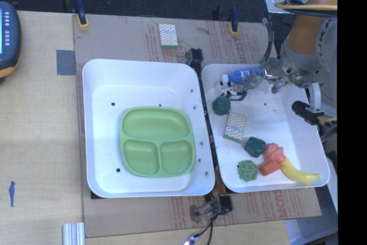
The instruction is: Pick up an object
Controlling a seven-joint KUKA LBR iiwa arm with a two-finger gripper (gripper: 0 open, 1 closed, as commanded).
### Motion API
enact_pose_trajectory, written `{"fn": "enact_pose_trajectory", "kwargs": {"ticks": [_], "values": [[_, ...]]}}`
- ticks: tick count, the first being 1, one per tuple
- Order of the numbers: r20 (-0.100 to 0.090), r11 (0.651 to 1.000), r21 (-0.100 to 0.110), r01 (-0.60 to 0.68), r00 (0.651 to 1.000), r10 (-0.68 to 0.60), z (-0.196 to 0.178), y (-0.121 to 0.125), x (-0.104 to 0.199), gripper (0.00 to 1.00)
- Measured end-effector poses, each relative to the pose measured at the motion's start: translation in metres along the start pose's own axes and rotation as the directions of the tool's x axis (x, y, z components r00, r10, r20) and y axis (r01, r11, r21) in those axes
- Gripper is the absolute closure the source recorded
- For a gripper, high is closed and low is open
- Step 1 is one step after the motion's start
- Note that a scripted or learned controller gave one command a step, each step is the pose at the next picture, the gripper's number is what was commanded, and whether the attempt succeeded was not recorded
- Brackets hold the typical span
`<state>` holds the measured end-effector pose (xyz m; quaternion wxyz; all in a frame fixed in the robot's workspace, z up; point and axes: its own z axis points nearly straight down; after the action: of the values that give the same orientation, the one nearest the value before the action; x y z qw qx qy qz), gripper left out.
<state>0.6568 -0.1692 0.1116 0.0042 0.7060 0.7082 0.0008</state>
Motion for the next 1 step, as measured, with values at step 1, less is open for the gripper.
{"fn": "enact_pose_trajectory", "kwargs": {"ticks": [1], "values": [[0.003,1.000,-0.003,-0.002,1.000,0.002,0.0058,0.0037,0.0525,0.00]]}}
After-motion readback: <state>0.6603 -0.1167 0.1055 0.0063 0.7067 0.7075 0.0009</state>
